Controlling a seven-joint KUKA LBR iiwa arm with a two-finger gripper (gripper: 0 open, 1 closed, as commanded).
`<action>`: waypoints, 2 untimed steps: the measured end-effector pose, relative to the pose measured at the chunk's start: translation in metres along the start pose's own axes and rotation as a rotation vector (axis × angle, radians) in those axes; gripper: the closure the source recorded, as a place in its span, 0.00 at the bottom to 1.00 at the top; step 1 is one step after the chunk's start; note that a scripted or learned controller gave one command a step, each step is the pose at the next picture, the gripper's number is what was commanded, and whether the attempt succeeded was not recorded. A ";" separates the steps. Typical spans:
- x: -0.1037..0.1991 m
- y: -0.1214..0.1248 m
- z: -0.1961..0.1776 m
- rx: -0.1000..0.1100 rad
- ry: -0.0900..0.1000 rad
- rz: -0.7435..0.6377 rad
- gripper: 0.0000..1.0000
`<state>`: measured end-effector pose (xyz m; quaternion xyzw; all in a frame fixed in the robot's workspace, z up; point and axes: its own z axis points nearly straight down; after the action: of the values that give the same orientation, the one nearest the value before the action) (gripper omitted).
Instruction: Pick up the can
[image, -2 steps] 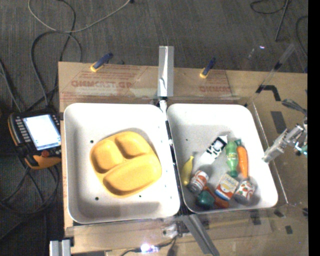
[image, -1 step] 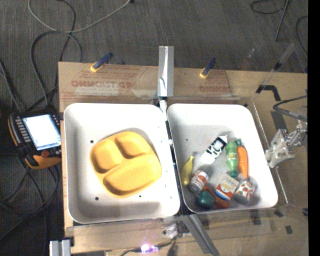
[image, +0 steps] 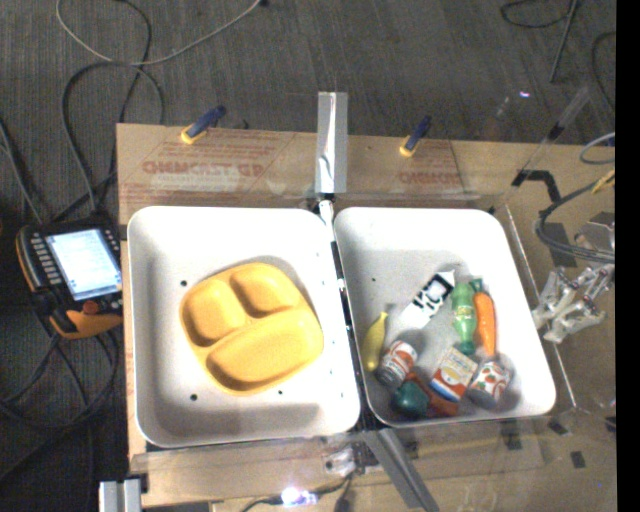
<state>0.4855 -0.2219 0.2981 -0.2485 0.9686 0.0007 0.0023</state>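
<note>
Pincer (image: 568, 300) hung beyond the right bin (image: 420, 216); I couldn't tell its state. I judged the can (image: 398, 361), crowded beside the banana (image: 375, 340), needed a vertical descent

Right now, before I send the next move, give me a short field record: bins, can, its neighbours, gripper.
left bin: holds a yellow divided plate
right bin: holds the cluttered items, all in its near half
can: small, red and white, lying tilted
neighbours: banana touching its left; dark green item just below
gripper: outside the right bin, at the right; finger state unclear
</note>
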 end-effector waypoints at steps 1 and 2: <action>-0.011 -0.006 0.030 -0.003 0.001 -0.338 1.00; -0.009 -0.005 0.007 -0.002 -0.001 -0.553 1.00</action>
<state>0.4953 -0.2218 0.2914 -0.5034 0.8640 0.0009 0.0025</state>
